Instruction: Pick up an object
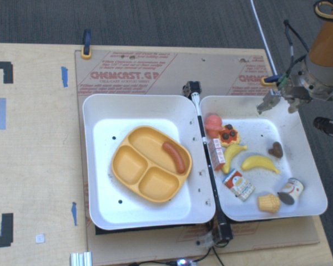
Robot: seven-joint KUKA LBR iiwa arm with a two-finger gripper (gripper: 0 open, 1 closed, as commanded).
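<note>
Gripper [278, 103]: held open above the right bin's [311, 165] far rim, nothing gripped.
Banana [260, 163]: laid in the right bin.
Sausage [175, 157]: placed on the yellow tray [139, 168].

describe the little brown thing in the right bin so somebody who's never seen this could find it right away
Start at the right-hand white bin, the one crowded with toy food. Find the loose yellow banana near its middle; the brown piece lies just beyond it, toward the bin's right wall. It is the only small, dark brown, rounded lump there, standing alone on bare white floor.
</note>
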